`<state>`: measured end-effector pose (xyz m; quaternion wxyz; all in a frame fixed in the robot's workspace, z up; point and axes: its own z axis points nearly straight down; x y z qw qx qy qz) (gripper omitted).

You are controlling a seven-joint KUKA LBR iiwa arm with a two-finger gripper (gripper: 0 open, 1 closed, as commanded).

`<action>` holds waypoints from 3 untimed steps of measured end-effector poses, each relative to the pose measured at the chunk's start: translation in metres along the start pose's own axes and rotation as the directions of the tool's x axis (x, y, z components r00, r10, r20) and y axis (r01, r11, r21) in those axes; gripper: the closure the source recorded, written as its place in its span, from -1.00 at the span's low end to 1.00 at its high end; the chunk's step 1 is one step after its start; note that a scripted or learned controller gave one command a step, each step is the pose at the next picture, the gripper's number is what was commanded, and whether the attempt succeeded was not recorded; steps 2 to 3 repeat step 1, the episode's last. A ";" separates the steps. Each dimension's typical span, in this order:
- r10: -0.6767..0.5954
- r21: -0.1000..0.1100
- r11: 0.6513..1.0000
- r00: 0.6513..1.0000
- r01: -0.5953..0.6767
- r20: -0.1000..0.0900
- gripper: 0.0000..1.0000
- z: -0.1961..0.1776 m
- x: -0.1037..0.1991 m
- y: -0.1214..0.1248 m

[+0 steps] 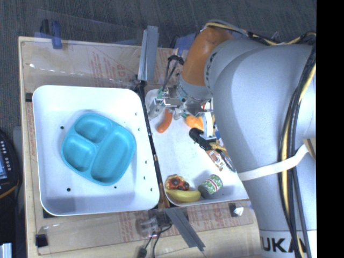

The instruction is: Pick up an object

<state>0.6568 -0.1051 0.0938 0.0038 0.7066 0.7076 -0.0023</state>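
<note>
The grey arm (258, 117) is nearest the camera. Its thick link crosses the right side of the view, and its orange band sits just above the wrist. At its tip the claw (159, 102) hangs over the far corner of the right bin (180, 155), close to the wall shared with the left bin (54, 106). From this slant I cannot tell whether the claw is spread or pressed together, and I can make out nothing held in it.

The likeliest target is the orange oblong toy (164, 122). It lies on the bin floor just beside the claw, on the claw's near side, towards the bottom of the view. Whether the two touch is unclear. The toy's long axis runs steeply, with the upper end tipped slightly towards the arm and the lower end towards the shared wall. I judge that a grasp should close across that axis, so it calls for a short shift from the claw towards the viewer, not a long reach.

A second orange piece (194, 121) lies near the claw on the arm's side, partly hidden under the wrist. A banana (185, 196), a small red and yellow toy (176, 183) and a green can (212, 185) lie well apart from the claw, at the bin's near end. A blue divided plate (98, 148) sits in the left bin, well apart from the claw, beyond the shared wall. Both bins rest on the pale surface (80, 63).
</note>
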 end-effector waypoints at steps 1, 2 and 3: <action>-0.014 0.003 1.000 1.000 0.014 -0.004 1.00 -0.009 0.005 0.000; -0.014 0.003 1.000 1.000 0.014 -0.004 1.00 -0.009 0.005 0.000; -0.014 0.003 1.000 1.000 0.014 -0.004 1.00 -0.009 0.005 0.000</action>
